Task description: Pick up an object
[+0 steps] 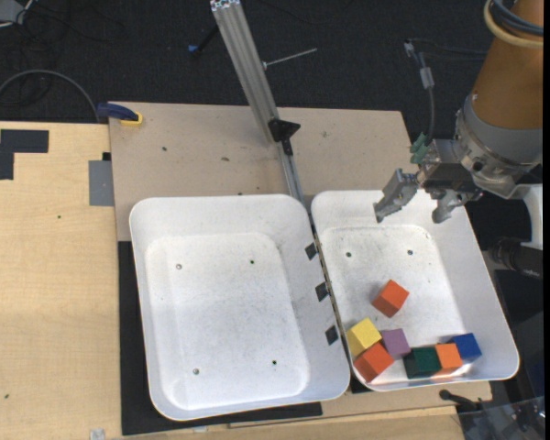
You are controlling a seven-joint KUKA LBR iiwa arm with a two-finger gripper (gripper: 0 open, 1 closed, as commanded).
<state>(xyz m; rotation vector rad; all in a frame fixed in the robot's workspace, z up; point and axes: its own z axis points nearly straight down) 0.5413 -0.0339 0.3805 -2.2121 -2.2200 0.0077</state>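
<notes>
Camera view shows the jaws (414, 202) spread apart and empty above the right white bin's (495, 337) far edge. Below and nearer lies a small orange cube (390, 297); reaching it probably calls for descending toward it.

Bins: two, white — left bin (222, 310) and right bin (412, 246). Blocks, seven: three orange (390, 297) (374, 360) (448, 357), one yellow (364, 335), one purple (396, 342), one green (423, 362), one blue (467, 346).
</notes>
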